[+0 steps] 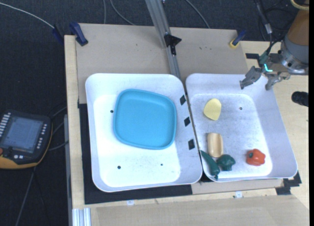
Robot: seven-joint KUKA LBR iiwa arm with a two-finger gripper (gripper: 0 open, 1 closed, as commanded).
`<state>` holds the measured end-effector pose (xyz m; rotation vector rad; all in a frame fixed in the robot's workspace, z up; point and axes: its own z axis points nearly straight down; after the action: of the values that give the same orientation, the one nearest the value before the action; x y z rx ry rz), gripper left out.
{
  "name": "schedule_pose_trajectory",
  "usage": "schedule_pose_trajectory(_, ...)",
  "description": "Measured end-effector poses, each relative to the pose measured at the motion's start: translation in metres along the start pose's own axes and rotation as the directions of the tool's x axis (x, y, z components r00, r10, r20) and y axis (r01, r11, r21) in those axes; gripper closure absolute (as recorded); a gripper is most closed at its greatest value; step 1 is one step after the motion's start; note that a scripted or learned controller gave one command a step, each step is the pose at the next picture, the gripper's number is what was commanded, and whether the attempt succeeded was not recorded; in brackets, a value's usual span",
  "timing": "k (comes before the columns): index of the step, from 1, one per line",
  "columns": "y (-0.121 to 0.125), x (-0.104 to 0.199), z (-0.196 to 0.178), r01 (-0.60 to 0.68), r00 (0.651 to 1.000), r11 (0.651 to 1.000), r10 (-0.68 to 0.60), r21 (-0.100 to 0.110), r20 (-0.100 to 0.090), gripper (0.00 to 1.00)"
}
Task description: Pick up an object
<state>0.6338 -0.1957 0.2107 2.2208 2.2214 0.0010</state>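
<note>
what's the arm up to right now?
Nothing picked yet. The gripper hangs open over the right bin's far edge, holding nothing. In that bin lie a yellow piece, a tan cylinder, a green toy and a red pepper. The left bin holds a blue plate.

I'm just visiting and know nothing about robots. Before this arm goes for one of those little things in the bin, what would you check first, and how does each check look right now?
1. Fingers spread and holding nothing: ok. The gripper is open, nothing between its fingers.
2. Objects within the right bin: ok. Yellow piece, tan cylinder, green toy and red pepper all lie inside.
3. Space around a target: ok for the yellow piece and red pepper, which lie apart; not ok for the tan cylinder and green toy, which touch.
4. Gripper above a target: not ok. It sits over the bin's far rim.
5. Left bin contents irrelevant: ok, just a blue plate.
</note>
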Motion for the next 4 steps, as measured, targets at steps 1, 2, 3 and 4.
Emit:
schedule_pose_trajectory(1,0.0,0.0,0.0,0.0,1.0,1.0,0.0,0.0,0.0,0.0)
schedule_pose_trajectory(2,0.0,0.004,0.042,0.0,1.0,1.0,0.0,0.003,-0.001,0.0)
schedule_pose_trajectory(3,-0.009,0.007,0.1,0.0,1.0,1.0,0.0,0.006,-0.001,0.0)
schedule_pose_trajectory(4,-0.009,0.007,0.116,0.0,1.0,1.0,0.0,0.002,0.0,0.0)
